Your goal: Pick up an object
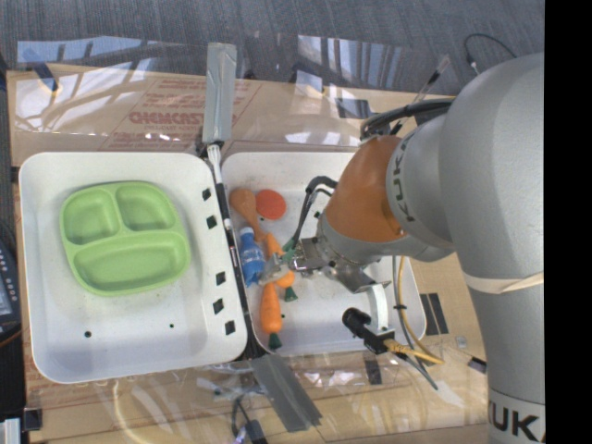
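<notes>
Right bin contents. A small orange toy carrot with a green stub lies lengthwise near the bin's left wall, at about 7 o'clock within the bin, its green end pointing up. Just above it a blue plastic bottle-shaped piece lies along the same wall at 9 o'clock. A tan-orange elongated piece lies tilted at 10 o'clock, its lower end reaching toward the blue piece. Beside it, at 11 o'clock, rests a flat red-orange round disc.
</notes>
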Controlling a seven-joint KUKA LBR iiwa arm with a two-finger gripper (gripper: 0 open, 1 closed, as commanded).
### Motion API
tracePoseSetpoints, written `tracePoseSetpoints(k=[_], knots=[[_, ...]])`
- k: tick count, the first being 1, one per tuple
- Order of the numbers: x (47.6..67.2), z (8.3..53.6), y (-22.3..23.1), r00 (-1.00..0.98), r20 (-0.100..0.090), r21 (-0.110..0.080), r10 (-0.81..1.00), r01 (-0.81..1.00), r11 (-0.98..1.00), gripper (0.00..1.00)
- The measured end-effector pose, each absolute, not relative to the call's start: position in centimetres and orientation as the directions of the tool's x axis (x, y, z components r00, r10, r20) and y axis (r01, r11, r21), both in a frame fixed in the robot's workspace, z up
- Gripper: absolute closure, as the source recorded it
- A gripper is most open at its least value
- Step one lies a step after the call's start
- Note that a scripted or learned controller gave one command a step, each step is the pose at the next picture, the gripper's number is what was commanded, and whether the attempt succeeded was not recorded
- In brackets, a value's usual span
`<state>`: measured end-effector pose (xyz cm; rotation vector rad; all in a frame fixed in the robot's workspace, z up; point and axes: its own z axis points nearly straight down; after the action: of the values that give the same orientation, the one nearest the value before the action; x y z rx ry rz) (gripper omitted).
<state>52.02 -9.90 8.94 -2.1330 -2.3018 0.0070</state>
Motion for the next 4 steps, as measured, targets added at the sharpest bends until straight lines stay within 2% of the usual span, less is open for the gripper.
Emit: tracePoseSetpoints(k=[1,2,3,4], knots=[[52.0,9.6,-9.9,-0.081,0.0,-0.011,0.997,0.997,0.081,1.0],[49.6,18.9,-8.7,-0.491,0.002,-0.004,0.871,0.871,0.491,1.0],[49.7,19.6,-8.7,-0.495,0.005,-0.01,0.869,0.869,0.495,1.0],[48.8,28.9,-10.1,-0.572,0.0,-0.002,0.82,0.82,0.572,1.0]])
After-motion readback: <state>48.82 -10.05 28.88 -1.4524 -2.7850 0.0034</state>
